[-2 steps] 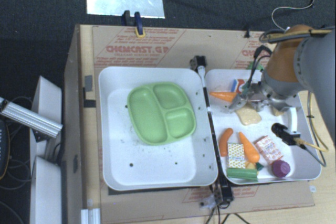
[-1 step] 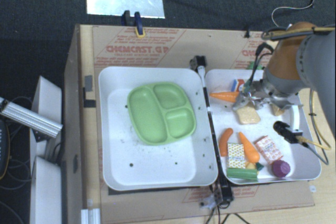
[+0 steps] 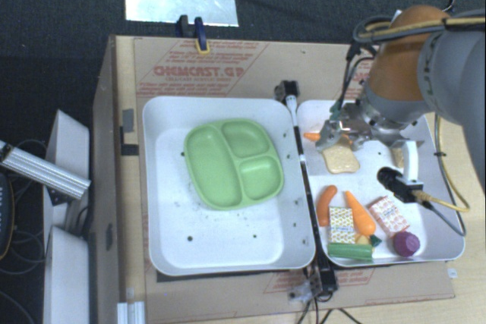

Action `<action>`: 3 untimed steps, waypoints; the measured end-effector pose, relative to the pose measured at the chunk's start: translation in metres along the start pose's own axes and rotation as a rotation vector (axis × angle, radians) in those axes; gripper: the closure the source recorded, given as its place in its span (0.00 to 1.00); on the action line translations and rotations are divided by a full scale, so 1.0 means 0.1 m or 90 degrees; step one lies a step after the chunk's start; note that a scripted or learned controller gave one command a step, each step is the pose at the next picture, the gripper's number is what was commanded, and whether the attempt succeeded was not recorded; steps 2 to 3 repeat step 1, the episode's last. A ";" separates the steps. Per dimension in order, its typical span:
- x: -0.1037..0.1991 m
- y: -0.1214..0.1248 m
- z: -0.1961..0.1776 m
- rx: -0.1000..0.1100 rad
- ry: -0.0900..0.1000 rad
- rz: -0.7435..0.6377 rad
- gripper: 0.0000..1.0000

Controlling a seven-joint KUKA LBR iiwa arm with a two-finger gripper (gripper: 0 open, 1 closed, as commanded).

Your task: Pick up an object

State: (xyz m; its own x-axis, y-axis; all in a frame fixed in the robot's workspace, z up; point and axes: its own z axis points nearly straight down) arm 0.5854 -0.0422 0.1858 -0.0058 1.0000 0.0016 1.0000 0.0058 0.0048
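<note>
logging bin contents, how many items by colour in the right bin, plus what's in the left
Right bin:
orange: 3, two carrots and a small piece
tan: 1, bread slice
yellow: 1, box
pink: 1, box
green: 1, stick
purple: 1, round item
Left bin:
green: 1, divided plate
Total: 9
</note>
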 end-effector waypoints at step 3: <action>-0.02 -0.68 -0.42 0.002 -0.001 0.003 1.00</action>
